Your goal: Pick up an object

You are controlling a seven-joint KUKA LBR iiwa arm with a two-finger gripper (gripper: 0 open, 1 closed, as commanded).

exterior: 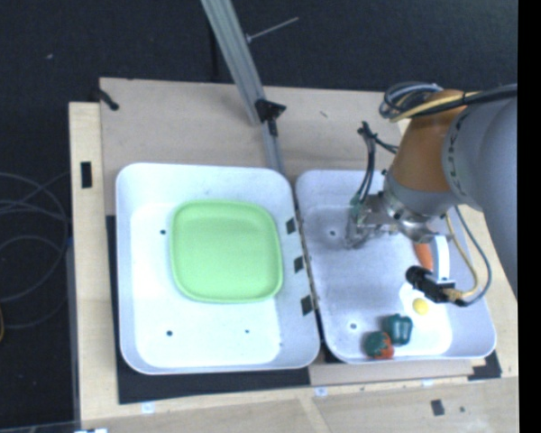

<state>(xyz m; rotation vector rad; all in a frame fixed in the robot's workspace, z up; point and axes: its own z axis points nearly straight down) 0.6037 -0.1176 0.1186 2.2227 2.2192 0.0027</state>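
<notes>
Dark flooring surrounds a pale table [189, 120] bearing two white bins. Left bin [140, 242]: a green plate [225, 251]. Right bin [361, 305]: the pincer [356, 228] low over bare floor in the upper half; whether it is open or closed cannot be told, and nothing is seen in it. Candidate objects lie at lower right of the frame: a green-and-red cluster [386, 336], a yellow piece [421, 307], an orange piece [423, 255]. Judged step: approach, no grasp yet; next, shift toward an object and descend.

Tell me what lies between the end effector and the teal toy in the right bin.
In the camera view, bare white bin floor separates the end effector from the teal toy; no object lies on that stretch.
</notes>
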